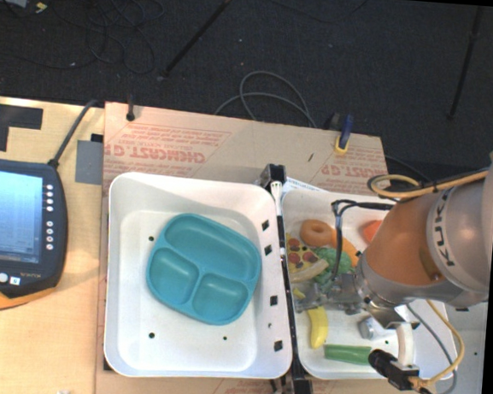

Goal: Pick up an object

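Grey and orange arm (431, 242) reaching from the right into the right bin (447, 355), covering the gripper, jaws impossible to judge, with donut (317, 232), yellow banana (317, 328) and green piece (346, 353) lying beside, teal tray (204, 268) sitting in the left bin (125, 310).

Fixed overhead camera, tilted down on the tabletop (37, 336). Both white bins (133, 216) fill mid-frame; the arm (431, 242) enters from the right.

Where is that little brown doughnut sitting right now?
The doughnut lies in the right bin, near its far edge, just beyond the pizza slice and left of the robot's orange-banded arm.
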`<action>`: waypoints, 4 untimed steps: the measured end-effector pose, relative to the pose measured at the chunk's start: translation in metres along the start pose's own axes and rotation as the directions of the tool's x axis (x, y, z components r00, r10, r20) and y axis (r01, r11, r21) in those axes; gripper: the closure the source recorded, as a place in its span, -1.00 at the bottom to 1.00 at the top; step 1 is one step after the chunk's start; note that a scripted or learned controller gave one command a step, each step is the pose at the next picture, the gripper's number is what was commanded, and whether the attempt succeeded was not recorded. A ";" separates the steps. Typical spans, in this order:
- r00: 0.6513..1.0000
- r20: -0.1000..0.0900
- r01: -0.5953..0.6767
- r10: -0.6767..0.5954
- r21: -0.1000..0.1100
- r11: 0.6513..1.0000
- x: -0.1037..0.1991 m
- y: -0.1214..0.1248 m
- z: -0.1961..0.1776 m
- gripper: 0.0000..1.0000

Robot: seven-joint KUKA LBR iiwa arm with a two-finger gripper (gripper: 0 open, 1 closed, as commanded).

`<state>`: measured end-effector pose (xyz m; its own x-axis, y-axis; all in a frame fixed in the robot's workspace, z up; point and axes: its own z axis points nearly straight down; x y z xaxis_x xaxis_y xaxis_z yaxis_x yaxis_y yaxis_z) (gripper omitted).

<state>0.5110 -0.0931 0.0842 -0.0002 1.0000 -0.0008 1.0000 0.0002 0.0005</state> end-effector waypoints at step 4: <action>1.000 -0.017 0.010 -0.010 -0.003 1.000 0.049 -0.032 -0.054 -1.00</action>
<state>0.4789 -0.0445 0.1382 -0.0106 0.9998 0.0159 0.9999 0.0106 0.0031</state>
